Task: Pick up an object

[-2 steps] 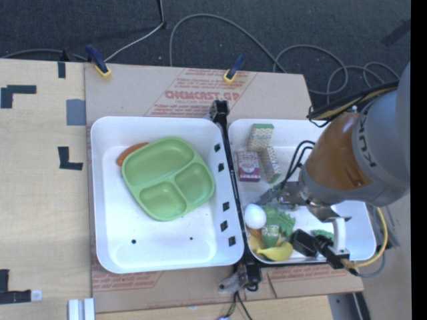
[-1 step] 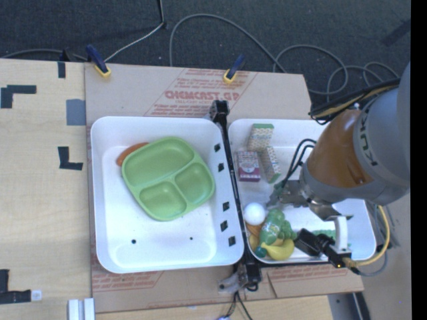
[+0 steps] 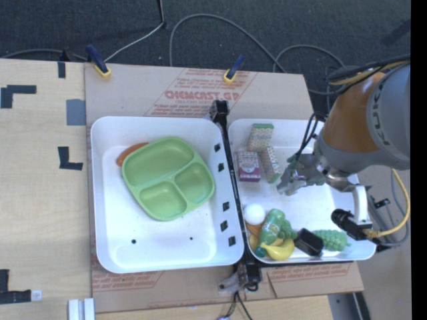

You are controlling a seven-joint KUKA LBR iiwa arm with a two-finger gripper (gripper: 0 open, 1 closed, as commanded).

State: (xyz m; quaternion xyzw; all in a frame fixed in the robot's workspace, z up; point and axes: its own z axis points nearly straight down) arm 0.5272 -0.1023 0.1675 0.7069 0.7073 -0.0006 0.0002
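Tool point(image 3: 288, 184) just right of boxes point(image 3: 257, 157)

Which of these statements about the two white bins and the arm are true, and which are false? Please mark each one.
1. The green three-compartment plastic plate lies in the left white bin. True.
2. The pincer hangs above the left bin. False: it hangs above the right white bin.
3. The small white ball lies in the right bin. True.
4. The yellow toy banana rests on the green plate. False: it lies in the right bin, near its front wall.
5. The purple and white carton lies in the right bin. True.
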